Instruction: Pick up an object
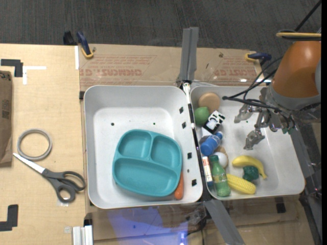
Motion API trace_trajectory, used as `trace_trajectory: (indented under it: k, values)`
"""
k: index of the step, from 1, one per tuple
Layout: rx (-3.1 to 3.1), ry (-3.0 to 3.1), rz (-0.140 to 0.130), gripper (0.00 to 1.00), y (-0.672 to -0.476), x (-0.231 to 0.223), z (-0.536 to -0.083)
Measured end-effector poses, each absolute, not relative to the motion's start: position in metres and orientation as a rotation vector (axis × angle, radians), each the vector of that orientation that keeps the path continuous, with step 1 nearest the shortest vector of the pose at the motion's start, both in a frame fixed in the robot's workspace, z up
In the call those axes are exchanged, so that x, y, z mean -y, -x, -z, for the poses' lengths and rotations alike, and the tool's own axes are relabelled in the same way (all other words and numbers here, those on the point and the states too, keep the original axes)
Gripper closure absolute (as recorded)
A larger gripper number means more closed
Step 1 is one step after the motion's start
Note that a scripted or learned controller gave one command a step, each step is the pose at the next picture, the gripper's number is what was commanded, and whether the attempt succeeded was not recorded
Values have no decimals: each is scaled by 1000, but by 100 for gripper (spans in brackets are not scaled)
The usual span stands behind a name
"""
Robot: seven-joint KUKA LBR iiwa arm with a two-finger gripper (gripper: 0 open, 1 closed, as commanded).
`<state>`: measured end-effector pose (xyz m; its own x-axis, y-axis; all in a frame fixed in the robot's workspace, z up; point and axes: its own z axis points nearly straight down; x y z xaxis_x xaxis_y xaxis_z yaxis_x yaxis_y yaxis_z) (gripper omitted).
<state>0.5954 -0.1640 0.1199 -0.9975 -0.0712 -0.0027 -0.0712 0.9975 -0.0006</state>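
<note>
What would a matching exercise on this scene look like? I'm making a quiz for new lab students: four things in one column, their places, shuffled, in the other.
Things:
1. tray
2. scissors
3. banana
4. carrot

Places:
A. on the bench, left of both bins
B. right bin, above the corn
C. left bin, in its middle
D. left bin, at the tray's lower right edge

Pairs: 1-C, 2-A, 3-B, 4-D

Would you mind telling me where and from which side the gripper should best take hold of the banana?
Probably across the middle of the banana, coming straight down. It lies flat on the bin floor, its curved body narrow enough there; the corn and a dark green thing crowd its near side.
</note>
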Motion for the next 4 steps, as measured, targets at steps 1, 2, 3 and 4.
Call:
trace_trajectory:
  k: [1,2,3,4]
  values:
    - [-3135,-120,1,0,-504,123,-93]
    - [-3132,-114,2,100,-505,122,-102]
    - [-3023,-842,2,100,-532,157,-156]
    - [-3130,-178,2,100,-641,204,-272]
